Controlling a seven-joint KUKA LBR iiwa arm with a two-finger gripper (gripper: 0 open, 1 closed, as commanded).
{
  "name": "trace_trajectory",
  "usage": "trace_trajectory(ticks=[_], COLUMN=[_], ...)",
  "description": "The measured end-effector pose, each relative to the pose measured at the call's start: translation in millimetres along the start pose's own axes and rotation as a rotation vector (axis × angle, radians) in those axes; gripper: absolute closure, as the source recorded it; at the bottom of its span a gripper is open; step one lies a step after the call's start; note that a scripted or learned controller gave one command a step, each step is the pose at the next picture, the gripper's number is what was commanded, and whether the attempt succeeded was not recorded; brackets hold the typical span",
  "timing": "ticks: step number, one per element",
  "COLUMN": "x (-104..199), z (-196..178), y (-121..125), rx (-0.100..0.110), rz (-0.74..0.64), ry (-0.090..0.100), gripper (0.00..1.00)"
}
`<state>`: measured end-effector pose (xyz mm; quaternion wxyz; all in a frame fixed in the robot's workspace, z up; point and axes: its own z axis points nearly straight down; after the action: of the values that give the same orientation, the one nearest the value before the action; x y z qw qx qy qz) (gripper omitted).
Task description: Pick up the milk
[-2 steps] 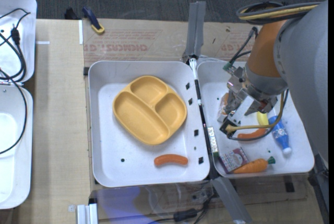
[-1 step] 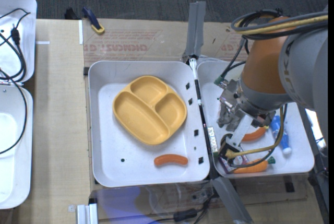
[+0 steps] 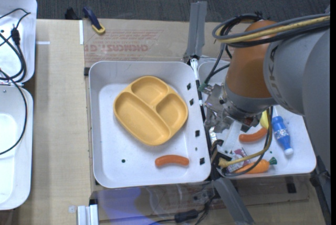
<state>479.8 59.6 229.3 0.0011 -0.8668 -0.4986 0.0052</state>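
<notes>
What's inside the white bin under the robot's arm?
In the right bin I can see a blue bottle, a sausage and a carrot. The arm covers most of that bin, so whatever else lies beneath it is hidden.

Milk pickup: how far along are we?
Done: the arm is lowered over the right bin. In hand: nothing that I can see; the wrist hides what is beneath it. Left: I cannot identify the milk for sure, maybe the blue-and-white bottle lying beside the arm, so the grasp and lift remain. The left bin holds a yellow plate.
</notes>
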Motion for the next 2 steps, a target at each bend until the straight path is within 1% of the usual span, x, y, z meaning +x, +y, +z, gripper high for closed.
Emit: trace_trajectory(ticks=[1, 2], x=[-7.4, 7.6], z=[-17.0, 41.6], y=[14.0, -7.2], rx=[-0.003, -0.001], rz=[-0.240, -0.225], ry=[0.001, 0.000], gripper=[1.00, 1.00])
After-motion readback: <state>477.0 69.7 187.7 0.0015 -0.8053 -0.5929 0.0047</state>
